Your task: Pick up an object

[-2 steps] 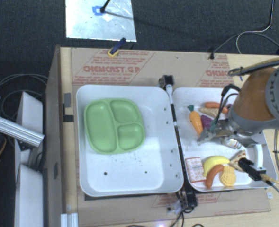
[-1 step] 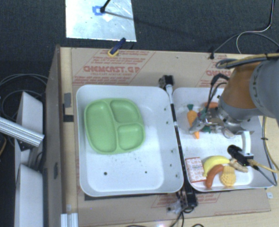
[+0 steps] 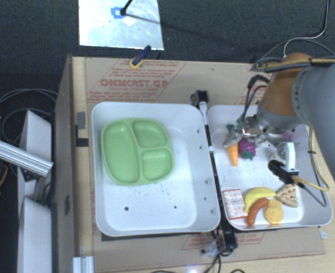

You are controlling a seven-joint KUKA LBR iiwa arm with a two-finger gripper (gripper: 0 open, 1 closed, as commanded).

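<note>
"CHEMCAST GP" on cardboard sheet point(image 3: 134, 79)

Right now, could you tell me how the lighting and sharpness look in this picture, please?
Camera view: even, soft light, with faint shadows inside the bins; glare whitens the metal sheet up top; the arm looks soft and blurred at the right, while the green tray and toys stay fairly sharp.
</note>
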